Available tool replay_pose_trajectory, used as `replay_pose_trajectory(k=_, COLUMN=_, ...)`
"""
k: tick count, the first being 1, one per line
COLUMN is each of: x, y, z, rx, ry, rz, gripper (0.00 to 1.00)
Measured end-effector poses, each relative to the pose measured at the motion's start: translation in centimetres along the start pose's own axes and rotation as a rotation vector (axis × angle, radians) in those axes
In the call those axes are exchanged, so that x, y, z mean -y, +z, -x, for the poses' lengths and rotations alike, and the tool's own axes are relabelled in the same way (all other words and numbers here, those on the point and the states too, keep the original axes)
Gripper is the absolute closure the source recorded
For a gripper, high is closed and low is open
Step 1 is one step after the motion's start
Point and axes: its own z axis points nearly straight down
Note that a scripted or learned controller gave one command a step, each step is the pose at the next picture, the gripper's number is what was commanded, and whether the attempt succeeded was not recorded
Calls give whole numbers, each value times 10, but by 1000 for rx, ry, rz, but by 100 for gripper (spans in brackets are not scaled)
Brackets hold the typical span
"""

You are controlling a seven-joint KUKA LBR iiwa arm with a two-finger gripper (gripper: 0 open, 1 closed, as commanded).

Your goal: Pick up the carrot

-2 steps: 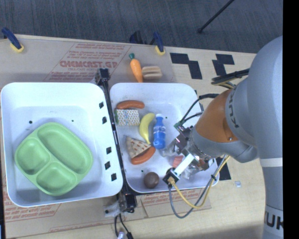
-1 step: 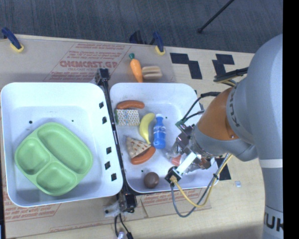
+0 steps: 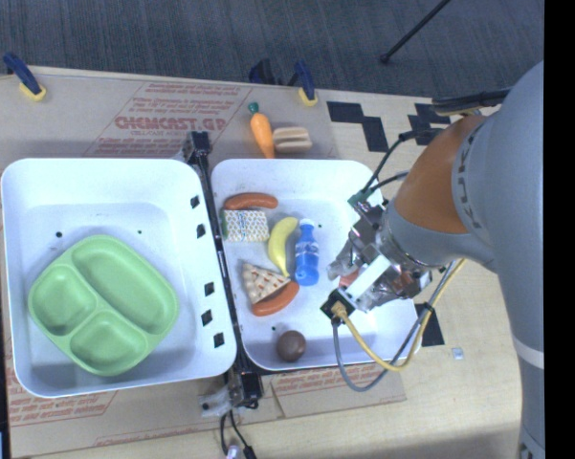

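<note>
"CHEMCAST GP" in red on cardboard sheet [image 3: 124, 113]

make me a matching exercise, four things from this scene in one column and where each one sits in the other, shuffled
Things:
1. carrot
2. green plate
3. blue bottle
4. brown ball

Places:
A. in the left bin
B. on the cardboard above the right bin, beside a small sandwich
C. in the right bin, just right of the banana
D. near the bottom edge of the right bin

Pairs: 1-B, 2-A, 3-C, 4-D
</note>
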Motion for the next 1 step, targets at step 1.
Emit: replay_pose_trajectory(k=1, x=-8, y=-119, z=1, rx=1, ry=-142, rz=2, gripper=100)
